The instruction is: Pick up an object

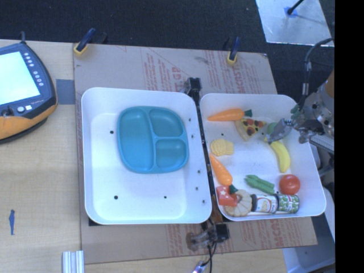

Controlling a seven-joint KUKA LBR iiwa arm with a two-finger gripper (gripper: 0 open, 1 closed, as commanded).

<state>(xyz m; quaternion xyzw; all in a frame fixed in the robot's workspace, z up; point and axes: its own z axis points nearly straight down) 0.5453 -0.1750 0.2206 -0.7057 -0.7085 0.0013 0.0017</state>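
Banana in rt bin, tool just above it, grip state unclear.

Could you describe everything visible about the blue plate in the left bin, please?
The blue plate is a rounded-rectangular tray that looks like matte turquoise plastic, split by raised ridges into three compartments: one large on the left, two smaller on the right. It lies flat, slightly rotated, on the floor of the left white bin, nearer the bin's far and right sides. Nothing sits in its compartments, and nothing but the bin floor touches it.
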